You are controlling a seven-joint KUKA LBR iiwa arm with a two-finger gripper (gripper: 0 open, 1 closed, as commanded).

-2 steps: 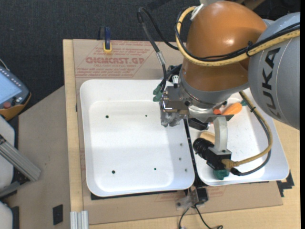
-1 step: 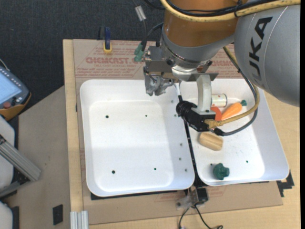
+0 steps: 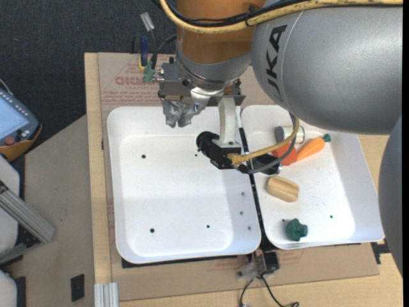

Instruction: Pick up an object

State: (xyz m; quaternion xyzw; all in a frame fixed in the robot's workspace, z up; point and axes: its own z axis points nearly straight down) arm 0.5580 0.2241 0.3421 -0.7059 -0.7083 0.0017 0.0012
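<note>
The gripper (image 3: pixel 181 114) is held over the left bin (image 3: pixel 128 190), apparently pressed together on nothing; the carrot (image 3: pixel 305 151) lies well right, untouched

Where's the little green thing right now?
The green object lies in the right bin, near its front edge, just below the tan wooden block.

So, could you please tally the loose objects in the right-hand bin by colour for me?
Orange: 1, the carrot-shaped piece
Tan: 1, the wooden block
Green: 1, the small lump
Grey: 1, the small piece near the arm
Total: 4
</note>
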